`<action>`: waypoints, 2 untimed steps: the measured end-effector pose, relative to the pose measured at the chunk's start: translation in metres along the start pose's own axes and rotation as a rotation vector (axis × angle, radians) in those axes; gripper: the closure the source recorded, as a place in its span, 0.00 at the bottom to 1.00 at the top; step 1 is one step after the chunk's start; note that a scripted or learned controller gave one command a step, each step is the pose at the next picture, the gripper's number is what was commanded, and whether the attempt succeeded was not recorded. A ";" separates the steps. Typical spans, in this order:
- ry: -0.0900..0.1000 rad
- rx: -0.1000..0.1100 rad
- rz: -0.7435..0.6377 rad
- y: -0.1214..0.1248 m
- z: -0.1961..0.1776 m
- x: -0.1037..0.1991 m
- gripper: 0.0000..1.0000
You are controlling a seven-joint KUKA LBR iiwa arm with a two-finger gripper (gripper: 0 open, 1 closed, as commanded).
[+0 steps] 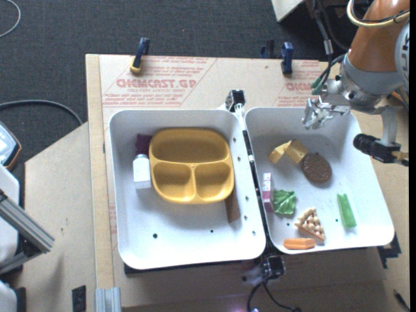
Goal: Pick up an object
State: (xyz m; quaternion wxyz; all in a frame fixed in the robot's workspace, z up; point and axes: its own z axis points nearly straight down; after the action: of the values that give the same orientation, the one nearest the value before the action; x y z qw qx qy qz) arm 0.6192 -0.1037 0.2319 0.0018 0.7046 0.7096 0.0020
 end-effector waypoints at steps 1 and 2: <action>-0.001 0.001 0.003 0.013 -0.001 0.027 1.00; 0.000 0.009 0.006 0.003 0.002 0.036 1.00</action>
State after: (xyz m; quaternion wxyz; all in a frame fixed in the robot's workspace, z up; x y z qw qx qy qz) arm 0.6218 -0.0682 0.2301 -0.0013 0.7068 0.7074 -0.0009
